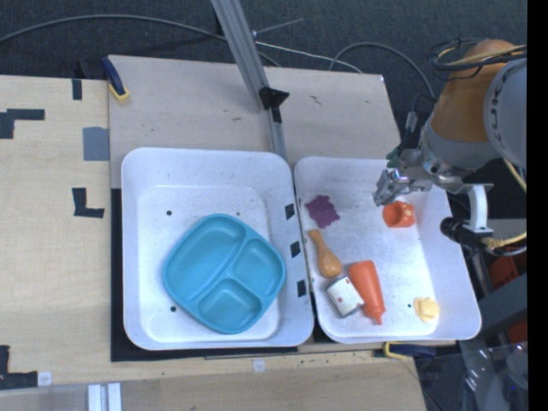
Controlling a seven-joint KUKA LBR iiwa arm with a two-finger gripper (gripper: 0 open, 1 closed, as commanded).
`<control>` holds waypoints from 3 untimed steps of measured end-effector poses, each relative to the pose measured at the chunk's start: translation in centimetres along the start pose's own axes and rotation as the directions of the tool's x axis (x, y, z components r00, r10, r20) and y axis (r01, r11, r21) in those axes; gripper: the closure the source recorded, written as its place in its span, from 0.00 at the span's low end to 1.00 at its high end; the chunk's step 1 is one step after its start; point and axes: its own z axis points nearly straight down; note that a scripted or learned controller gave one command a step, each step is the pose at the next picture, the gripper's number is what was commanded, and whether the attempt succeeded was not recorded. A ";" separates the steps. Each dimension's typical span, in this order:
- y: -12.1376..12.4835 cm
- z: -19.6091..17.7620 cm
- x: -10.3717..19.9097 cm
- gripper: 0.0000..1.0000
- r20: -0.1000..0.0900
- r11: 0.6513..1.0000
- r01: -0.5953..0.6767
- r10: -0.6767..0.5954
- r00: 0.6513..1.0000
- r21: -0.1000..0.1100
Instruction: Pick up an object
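Here the likeliest target is the small orange-red object point(398, 216), which lies in the right bin point(445, 311) near its far right corner, close to the right wall. It looks like a little toy piece of moulded plastic or rubber: light, fairly stiff, with a rounded and probably slick surface that could squirt out of a pinch. A grasp across its narrower width, low on the body, seems the safest hold; its exact shape is too blurred to make out, so which axis is narrower remains a guess.

The gripper point(391, 189) hangs just above and slightly to the far side of that object, almost touching it in the view, and whether its fingers are spread or closed cannot be told from this angle. Nothing is visibly held between them.

Further out in the same bin, a purple scrap point(322, 209) sits near the left wall, a tan pear-shaped toy point(324, 254) lies below it, and an orange carrot point(369, 289) rests beside a white block point(344, 296) toward the near edge. A small yellow piece point(425, 308) occupies the near right corner. The left bin point(141, 174) carries a blue divided plate point(224, 272).
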 end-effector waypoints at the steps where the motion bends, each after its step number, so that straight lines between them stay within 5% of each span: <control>1: 0.2 -4.3 0.2 1.00 -0.001 1.000 0.001 -0.001 1.000 0.001; 2: 0.4 -9.6 0.2 1.00 0.000 1.000 0.001 -0.001 1.000 0.000; 3: -1.3 -9.5 5.2 1.00 -0.003 1.000 0.004 -0.004 1.000 0.006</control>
